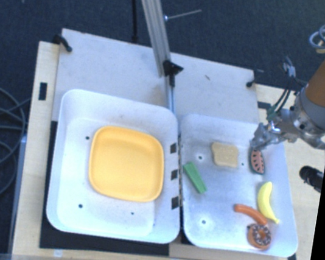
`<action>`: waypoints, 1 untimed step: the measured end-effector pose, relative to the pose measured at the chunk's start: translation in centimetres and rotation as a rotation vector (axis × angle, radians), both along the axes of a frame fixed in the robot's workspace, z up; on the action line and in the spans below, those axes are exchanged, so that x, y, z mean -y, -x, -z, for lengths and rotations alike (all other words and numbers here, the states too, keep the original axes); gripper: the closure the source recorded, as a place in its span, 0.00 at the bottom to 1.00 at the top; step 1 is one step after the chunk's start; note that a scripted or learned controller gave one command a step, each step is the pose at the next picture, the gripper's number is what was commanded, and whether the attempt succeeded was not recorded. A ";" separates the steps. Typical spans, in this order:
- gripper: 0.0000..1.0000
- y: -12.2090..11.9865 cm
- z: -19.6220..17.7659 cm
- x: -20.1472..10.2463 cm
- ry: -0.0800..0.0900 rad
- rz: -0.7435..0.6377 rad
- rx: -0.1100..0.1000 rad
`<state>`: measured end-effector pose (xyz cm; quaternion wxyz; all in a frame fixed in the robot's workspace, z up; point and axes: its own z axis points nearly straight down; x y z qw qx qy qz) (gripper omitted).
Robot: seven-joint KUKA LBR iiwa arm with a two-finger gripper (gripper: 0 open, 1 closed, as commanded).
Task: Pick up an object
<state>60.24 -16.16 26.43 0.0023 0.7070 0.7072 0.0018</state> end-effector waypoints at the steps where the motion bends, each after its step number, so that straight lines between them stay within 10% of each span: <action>1: 1.00 -0.1 -3.4 0.0 0.000 0.000 -0.002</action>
